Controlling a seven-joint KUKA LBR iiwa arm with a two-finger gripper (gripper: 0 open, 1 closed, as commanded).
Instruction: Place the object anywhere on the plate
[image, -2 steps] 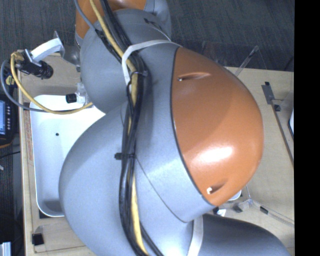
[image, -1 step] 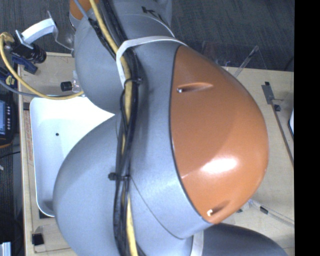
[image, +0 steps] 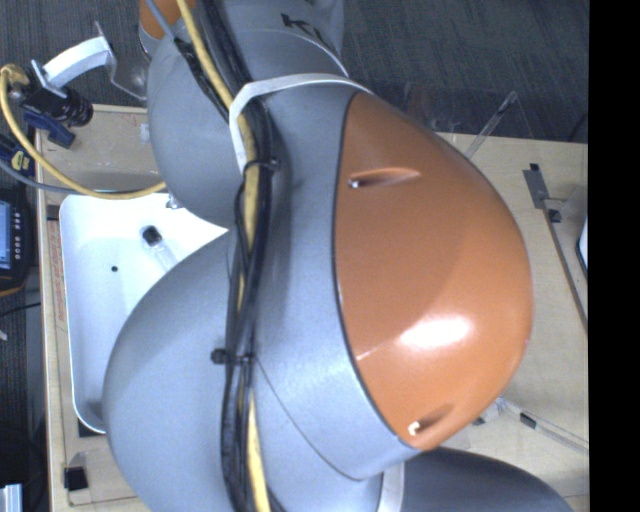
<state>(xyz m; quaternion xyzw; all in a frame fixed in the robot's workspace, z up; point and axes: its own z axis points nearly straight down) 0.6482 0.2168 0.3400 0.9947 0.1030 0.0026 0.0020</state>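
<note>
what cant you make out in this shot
- Gripper: hidden in the camera view behind the arm, so its state can't be told.
- Plate and object: covered by the arm's grey and orange body.
- White bin: one left strip visible; a small dark item there is too small to identify.

grey arm (image: 190, 400) with orange band (image: 430, 290) looms close to camera

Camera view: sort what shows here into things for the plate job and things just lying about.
For the job:
- arm, close under the camera
- white bin, one corner showing

Lying about:
- yellow cable
- small dark item in the bin, too small to identify
- bench
</note>
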